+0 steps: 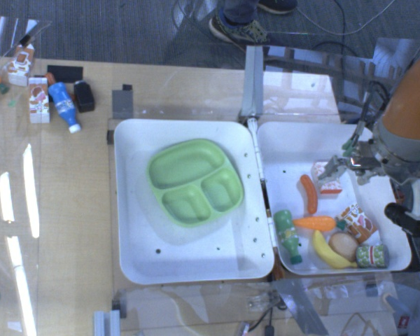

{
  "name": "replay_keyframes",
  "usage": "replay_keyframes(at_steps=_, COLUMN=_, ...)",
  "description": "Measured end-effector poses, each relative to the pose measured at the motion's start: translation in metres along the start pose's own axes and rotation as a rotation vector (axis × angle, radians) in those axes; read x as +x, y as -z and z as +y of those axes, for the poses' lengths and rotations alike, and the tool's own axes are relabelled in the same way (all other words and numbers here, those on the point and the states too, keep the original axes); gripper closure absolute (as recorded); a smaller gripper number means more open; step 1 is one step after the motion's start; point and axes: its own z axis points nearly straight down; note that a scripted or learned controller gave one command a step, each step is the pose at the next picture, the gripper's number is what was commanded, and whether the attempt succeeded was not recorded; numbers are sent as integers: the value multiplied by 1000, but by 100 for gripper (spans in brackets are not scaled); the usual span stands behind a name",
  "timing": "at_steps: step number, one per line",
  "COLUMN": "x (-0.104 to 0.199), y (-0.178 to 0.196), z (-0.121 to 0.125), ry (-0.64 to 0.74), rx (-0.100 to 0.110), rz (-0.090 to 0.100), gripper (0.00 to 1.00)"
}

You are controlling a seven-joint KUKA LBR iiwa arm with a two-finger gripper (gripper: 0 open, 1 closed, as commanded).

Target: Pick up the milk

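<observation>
Your 1 arm (406,110) comes in from the right edge, its orange band rounded and bulky above the grey wrist. The wrist points down and to the left, and you can see the gripper (351,161) at its tip, a dark, tangled shape with cables running along the arm above it.

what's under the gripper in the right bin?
A small white-and-red carton, likely the milk, lies under the gripper beside the sausage. The gripper covers the carton's far end.
</observation>
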Motion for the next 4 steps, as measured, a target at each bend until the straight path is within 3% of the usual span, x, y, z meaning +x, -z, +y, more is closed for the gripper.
replay_keyframes(at_steps=1, x=-69, y=-109, z=-20, ry=-96, rx=2, rz=0, gripper=0)
replay_keyframes(at_steps=2, x=-68, y=-98, z=-17, ry=-94, rx=-5, rz=-1, gripper=100)
replay_keyframes(at_steps=3, x=-49, y=6, z=23, ry=89, rx=-2, rz=-1, gripper=100)
replay_keyframes(at_steps=4, x=-49, y=6, z=23, ry=89, rx=-2, rz=-1, gripper=0)
